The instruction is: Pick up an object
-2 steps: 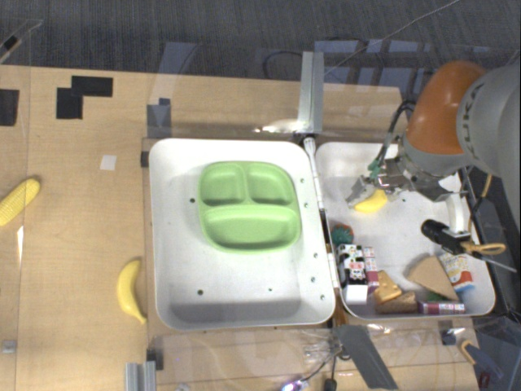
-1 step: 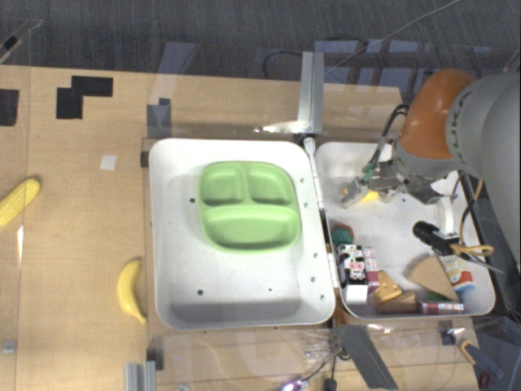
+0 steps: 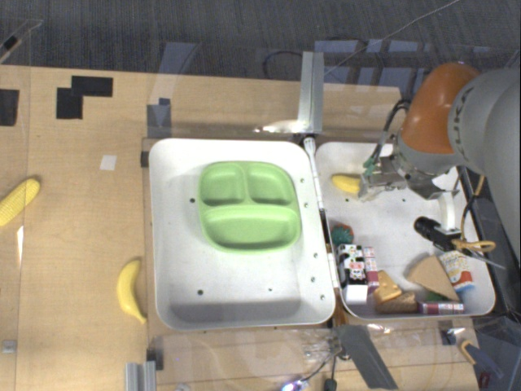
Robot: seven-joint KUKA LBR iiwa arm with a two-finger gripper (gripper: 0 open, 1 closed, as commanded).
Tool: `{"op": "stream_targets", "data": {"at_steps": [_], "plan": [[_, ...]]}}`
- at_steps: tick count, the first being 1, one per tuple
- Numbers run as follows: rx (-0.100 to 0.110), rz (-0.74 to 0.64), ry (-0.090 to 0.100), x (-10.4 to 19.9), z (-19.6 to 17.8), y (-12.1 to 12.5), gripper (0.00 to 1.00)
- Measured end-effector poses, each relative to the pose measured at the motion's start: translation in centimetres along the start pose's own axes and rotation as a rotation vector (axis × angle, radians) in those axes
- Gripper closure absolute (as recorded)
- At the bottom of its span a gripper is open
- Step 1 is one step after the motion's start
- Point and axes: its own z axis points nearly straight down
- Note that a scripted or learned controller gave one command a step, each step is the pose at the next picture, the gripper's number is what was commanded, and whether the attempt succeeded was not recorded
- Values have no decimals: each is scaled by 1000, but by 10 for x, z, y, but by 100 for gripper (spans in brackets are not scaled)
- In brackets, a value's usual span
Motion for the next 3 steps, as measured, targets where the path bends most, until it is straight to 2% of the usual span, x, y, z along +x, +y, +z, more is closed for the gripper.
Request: {"op": "stream_targets", "data": {"at_steps": [1, 2, 3], "plan": [[11, -123, -2, 11, -68, 18, 100], [12, -123, -2, 11, -67, 18, 0], [7, -182, -4, -1, 2, 28, 0]]}}
